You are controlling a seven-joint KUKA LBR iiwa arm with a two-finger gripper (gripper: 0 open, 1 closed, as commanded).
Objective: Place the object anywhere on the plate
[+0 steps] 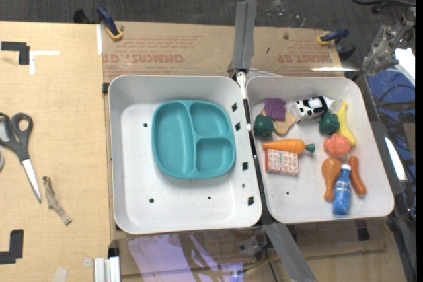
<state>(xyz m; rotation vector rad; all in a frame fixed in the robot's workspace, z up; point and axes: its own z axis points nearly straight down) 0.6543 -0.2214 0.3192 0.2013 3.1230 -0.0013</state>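
Gripper (387,48) hardware is seen as a pale metallic shape at the far right, outside the bins and beyond the back corner of the right bin (377,205); whether it is open or closed cannot be told, and nothing is seen held in it.

The teal plate (194,139), divided into 3 compartments, lies flat near the middle of the left bin (125,208), and nothing rests on it.

All candidate objects are gathered in the right bin, well apart from the plate. Along the back, a purple toy (274,107), a black-and-white toy (311,107) and a yellow banana (346,123) are found. A green toy (263,125) sits just beside a tan piece (286,123), and a darker green toy (328,122) is pressed against the banana. A carrot (288,145) lies across the middle, with a small red-and-white box (282,161) just in front of it. Toward the right wall, an orange-pink round fruit (337,145), an orange drumstick (329,174), a blue bottle (342,195) and an orange sausage (357,176) are crowded together, touching or nearly so.

The 2 bins are separated by their raised rims, which meet between plate and toys. Scissors (20,142) are left on the cardboard at the far left.
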